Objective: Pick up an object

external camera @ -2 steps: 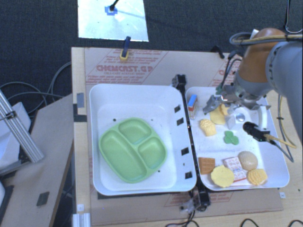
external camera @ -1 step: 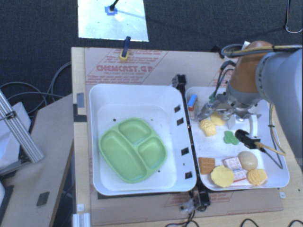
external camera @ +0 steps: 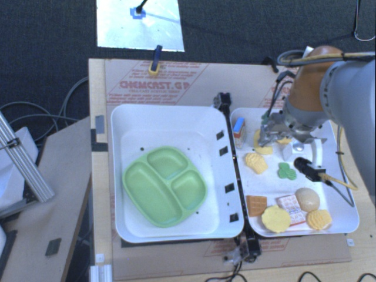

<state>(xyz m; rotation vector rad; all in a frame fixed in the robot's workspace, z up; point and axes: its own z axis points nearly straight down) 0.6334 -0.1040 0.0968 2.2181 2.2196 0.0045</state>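
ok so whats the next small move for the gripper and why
Probably a short drop straight down, then close. The gripper hangs low in the right bin, right over a yellow piece at its tip, and I can't see anything held yet. The green tray in the left bin is far off.

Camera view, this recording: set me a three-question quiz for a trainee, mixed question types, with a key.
1. True or false: the green three-compartment plastic tray lies in the right white bin.
2. Which lies nearest the gripper? A) the small green leaf-shaped toy B) the round yellow ridged toy C) the pale yellow block
3. Fill in: the orange square waffle-textured toy lies by the bin's ____ wall, seen from the camera.

Key: 1 false, it lies in the left white bin; 2 C; 3 left.
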